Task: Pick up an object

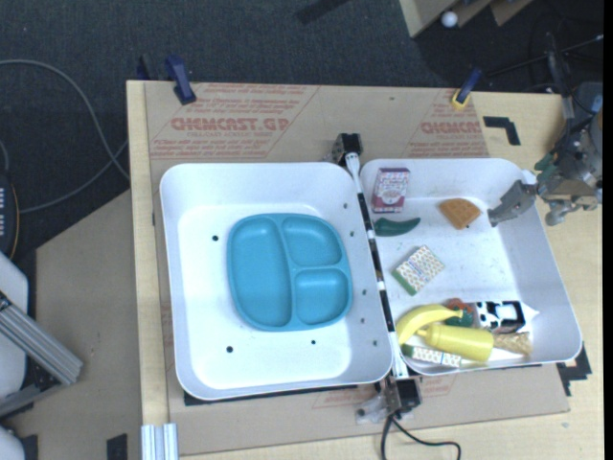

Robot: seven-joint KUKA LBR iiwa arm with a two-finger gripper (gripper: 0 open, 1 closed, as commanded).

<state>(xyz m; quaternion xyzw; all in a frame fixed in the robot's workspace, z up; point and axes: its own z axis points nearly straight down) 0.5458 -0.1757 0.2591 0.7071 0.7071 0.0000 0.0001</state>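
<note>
The gripper [522, 202] hangs over the right bin's [551, 257] far right rim, fingers indistinct, near an orange snack [461, 213]. Open floor lies mid-bin around the patterned packet [419, 268]. The board [239, 123] reads "CHEMCAST GP".

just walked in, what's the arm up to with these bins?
The gripper sits at the right bin's far right rim, nothing visibly held. The nearest item is an orange-brown piece; a small carton, green pepper and patterned packet lie apart, with a banana in the near-corner pile. The left bin holds a blue divided plate. No pick yet.
</note>
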